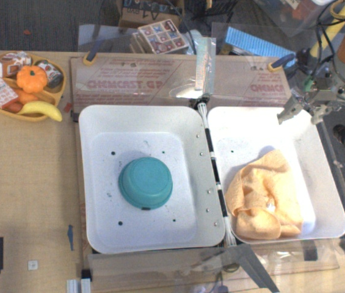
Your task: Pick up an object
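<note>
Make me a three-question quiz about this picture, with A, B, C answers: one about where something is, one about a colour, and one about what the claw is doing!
1. Where is the bowl?
A. In the left bin
B. In the right bin
C. On the bench outside the bins

2. What colour is the cloth?
A. Blue
B. Pale orange
C. Green

3. What is the claw doing?
A. Squeezing the cloth
B. Lifting the bowl
C. Hanging near the right bin's far corner, touching neither thing

Answers:
1. A, the teal bowl sits upside down in the middle of the left bin.
2. B, the crumpled cloth in the right bin is pale orange.
3. C, the claw is up by the far right corner, well apart from the cloth and the bowl.
</note>
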Robot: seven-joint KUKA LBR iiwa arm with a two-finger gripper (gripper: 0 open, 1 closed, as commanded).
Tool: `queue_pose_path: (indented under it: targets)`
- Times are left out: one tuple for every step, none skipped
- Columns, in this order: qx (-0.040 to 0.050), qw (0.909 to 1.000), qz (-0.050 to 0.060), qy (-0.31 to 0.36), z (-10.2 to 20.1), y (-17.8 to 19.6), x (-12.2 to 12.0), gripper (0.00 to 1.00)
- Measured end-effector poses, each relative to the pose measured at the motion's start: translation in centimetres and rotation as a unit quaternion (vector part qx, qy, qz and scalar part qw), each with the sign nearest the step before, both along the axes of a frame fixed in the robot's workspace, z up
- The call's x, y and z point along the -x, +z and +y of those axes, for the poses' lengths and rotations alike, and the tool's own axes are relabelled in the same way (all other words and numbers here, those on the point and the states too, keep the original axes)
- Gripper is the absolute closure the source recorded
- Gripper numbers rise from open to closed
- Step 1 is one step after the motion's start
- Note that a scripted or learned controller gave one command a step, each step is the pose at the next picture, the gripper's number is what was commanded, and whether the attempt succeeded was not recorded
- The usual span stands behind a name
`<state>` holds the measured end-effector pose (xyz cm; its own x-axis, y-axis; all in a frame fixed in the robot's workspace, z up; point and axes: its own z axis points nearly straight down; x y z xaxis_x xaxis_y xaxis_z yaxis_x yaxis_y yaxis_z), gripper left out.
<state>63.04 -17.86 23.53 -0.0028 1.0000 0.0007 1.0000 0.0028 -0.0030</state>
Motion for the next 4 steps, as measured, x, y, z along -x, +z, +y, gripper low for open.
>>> queue_pose_path:
  targets:
    - [0.0, 0.9999, 0.0, 0.013, 2.2, -13.4, 4.6, 0.0]
    - [0.001, 0.9984, -0.005, 0.055, -0.6, -14.7, 4.0, 0.0]
    - [0.0011, 0.9995, -0.005, 0.033, -0.6, -14.7, 8.2, 0.0]
    - [0.0017, 0.9929, -0.006, 0.119, 3.7, -14.6, 12.8, 0.0]
